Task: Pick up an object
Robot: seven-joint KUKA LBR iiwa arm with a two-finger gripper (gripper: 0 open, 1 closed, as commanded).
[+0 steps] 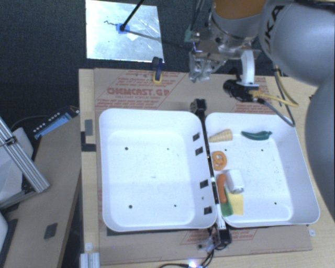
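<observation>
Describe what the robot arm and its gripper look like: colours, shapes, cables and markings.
The arm is built of bulky, rounded, smooth grey segments, with dark lettering partly visible on the casing and an orange band above the wrist. Below the band sits a silvery metal collar, then the gripper, a small metallic grey assembly. A white bracket hangs beside it, with a black fitting and yellow cables trailing off.

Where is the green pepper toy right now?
The small green pepper toy lies in the right white bin, near its far edge, just right of the pale yellow cone-shaped toy.
</observation>
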